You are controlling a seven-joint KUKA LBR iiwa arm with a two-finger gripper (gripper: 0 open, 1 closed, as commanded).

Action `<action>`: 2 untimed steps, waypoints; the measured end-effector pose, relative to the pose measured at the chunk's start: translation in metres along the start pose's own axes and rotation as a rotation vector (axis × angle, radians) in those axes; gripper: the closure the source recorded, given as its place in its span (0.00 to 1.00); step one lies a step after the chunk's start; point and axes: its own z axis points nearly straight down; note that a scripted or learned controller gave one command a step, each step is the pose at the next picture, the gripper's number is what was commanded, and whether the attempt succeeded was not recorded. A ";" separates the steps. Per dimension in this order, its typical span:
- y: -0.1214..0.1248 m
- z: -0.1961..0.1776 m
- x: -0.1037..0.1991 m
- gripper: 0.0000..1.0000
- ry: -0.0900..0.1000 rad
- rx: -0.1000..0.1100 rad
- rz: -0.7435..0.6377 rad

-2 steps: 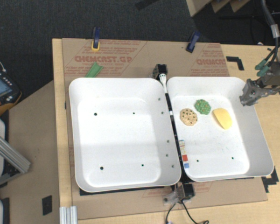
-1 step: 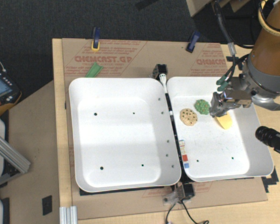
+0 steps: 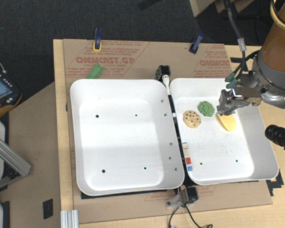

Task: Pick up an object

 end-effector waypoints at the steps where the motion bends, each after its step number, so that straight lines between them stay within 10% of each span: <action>1: 0.016 0.115 0.058 1.00 0.002 0.012 -0.005; 2: 0.000 0.040 0.108 1.00 0.003 -0.005 -0.006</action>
